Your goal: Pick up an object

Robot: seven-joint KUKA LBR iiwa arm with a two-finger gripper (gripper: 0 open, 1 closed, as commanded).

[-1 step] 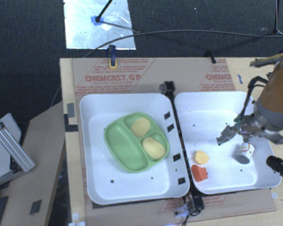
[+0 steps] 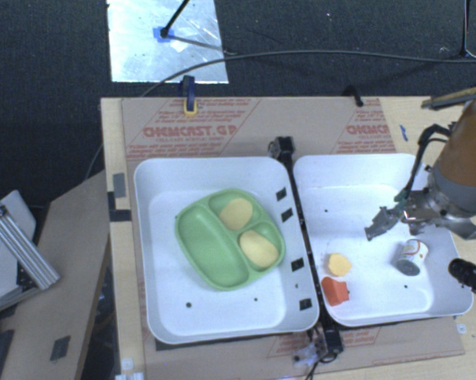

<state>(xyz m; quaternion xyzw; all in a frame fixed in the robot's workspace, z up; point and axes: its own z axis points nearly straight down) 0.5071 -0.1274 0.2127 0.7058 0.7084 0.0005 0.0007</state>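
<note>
- The small white cup with a reddish mark on its side [image 2: 412, 256] lies tipped over in the right white bin [image 2: 355, 172], toward that bin's right edge and a little nearer its front edge than its back.
- From the pincer [image 2: 379, 225] the cup lies just beside it, to the right and toward the front edge; its long axis runs roughly from the back-right to the front-left, with the dark mouth turned frontward.
- The pincer hangs over the middle of the right bin with nothing between its dark tips; I cannot tell from this slant whether it is released or clenched.
- A small round yellow piece [image 2: 339, 263] sits near the right bin's front-left corner, well apart from the cup, with a small red-orange block [image 2: 335, 290] touching or just in front of it.
- The left white bin [image 2: 172, 306] holds a green three-part plastic tray [image 2: 203, 246]; two pale yellow lumps [image 2: 237, 214] lie in its two smaller compartments on the right side.
- Judged from here, the cup is the nearest candidate, needing only a short shift and a descent.
</note>
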